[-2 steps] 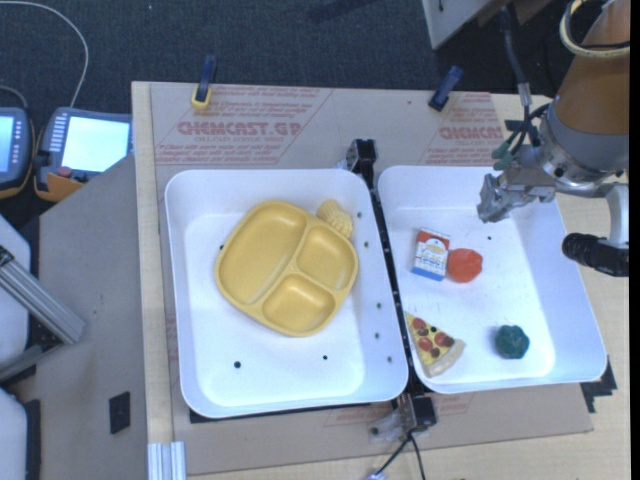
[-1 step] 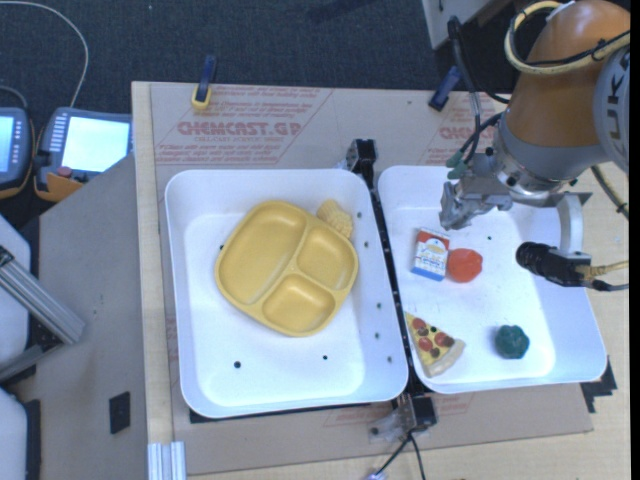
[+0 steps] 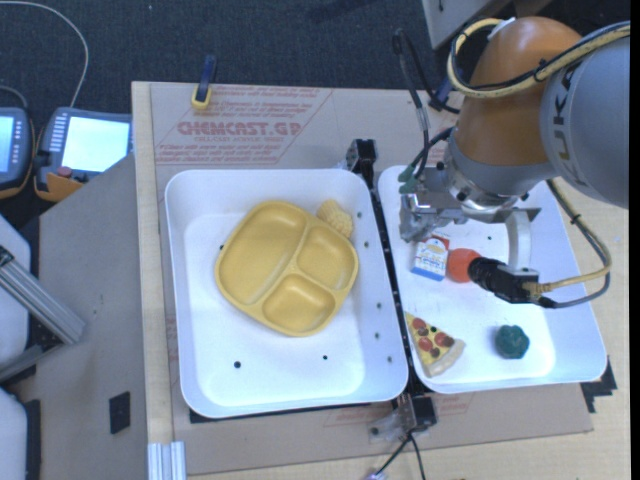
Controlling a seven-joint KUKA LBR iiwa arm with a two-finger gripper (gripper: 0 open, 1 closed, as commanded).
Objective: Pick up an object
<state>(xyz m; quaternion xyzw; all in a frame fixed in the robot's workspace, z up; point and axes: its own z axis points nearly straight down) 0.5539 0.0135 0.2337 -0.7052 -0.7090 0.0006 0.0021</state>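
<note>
Two shallow white bins are seen side by side on the bench. In the left bin (image 3: 200,368) a yellow divided tray (image 3: 287,266) is laid slightly askew, near the centre. A small yellow corn-like piece (image 3: 337,217) is tucked against the tray's upper right edge, touching it.

In the right bin (image 3: 575,353) four small objects are noted. A small blue-and-white carton (image 3: 431,258) is positioned near the bin's left wall, with an orange-red ball (image 3: 462,265) just beside it on the right. A toy pizza slice (image 3: 435,344) is placed at the lower left of this bin, close to the dividing wall. A dark green lump (image 3: 512,341) is found at the lower right, well apart from the pizza slice.

The arm is extended in from the right, its orange band (image 3: 510,78) located above the upper part of the right bin. The gripper (image 3: 432,220) is lowered just above the carton. Whether the pincer is open or closed cannot be told, as it is masked by the wrist housing and cabling. No object is seen lifted off the bin floor.
</note>
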